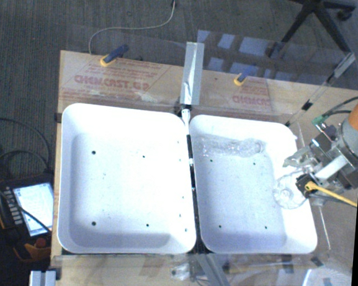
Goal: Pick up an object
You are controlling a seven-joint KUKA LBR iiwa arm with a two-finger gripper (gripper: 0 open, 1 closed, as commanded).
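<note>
A clear, crumpled plastic object lies along the far wall of the right bin, hard to make out against the white. A second clear, roundish object sits at that bin's right rim. My gripper hangs over the right rim, just above and beside the roundish clear object. Glare and the pale parts hide whether anything is held.
The left bin stands beside the right one, with a narrow divider between them. A metal post rises behind the bins. Two yellow-and-blue clamps grip the bench's far edge. A tablet lies on the floor at left.
</note>
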